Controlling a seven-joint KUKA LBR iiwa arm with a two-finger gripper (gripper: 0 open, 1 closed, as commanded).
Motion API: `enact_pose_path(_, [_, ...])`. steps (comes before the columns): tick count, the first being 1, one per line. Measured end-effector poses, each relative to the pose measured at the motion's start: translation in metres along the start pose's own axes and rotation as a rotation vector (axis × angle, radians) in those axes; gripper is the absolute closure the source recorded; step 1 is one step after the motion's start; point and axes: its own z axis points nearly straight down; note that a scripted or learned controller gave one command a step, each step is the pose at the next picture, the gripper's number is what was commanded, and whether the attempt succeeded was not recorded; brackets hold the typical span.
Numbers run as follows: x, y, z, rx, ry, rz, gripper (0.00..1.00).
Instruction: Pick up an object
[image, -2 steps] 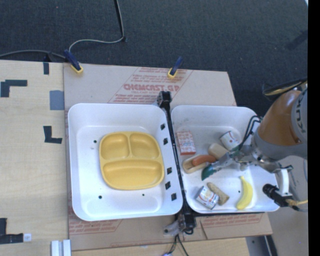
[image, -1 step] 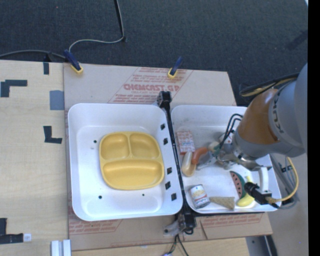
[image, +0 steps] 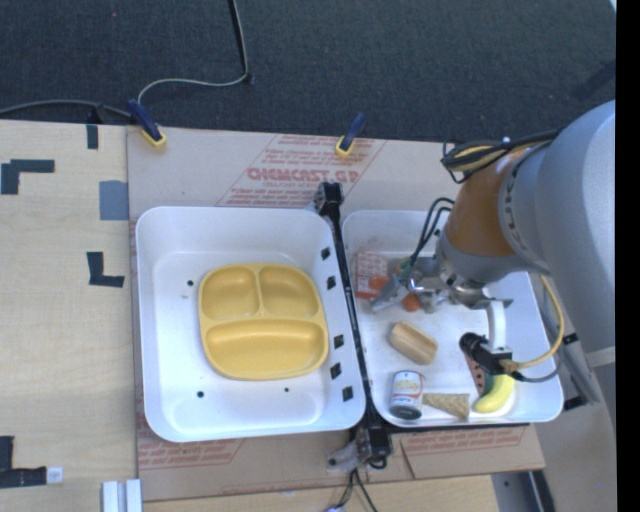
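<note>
Fingers (image: 392, 293) sit low over an orange item (image: 369, 287), grip unclear, bread roll (image: 413, 342) and can (image: 405, 393) nearby.

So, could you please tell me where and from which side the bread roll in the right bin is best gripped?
Probably across the short width of the bread roll, at its middle, coming straight down from above. It lies flat and slantwise on the floor of the right bin, with bare floor along both long sides, so there seems room there; the small can stands near its lower end.
</note>
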Motion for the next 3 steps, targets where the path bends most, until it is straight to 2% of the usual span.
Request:
enact_pose_path(1, [0.0,0.0,-0.01,0.002,0.001,-0.001,1.0])
enact_pose_path(2, [0.005,0.054,-0.114,0.005,0.004,-0.002,1.0])
enact_pose_path(3, [0.0,-0.048,-0.171,0.007,0.005,-0.001,1.0])
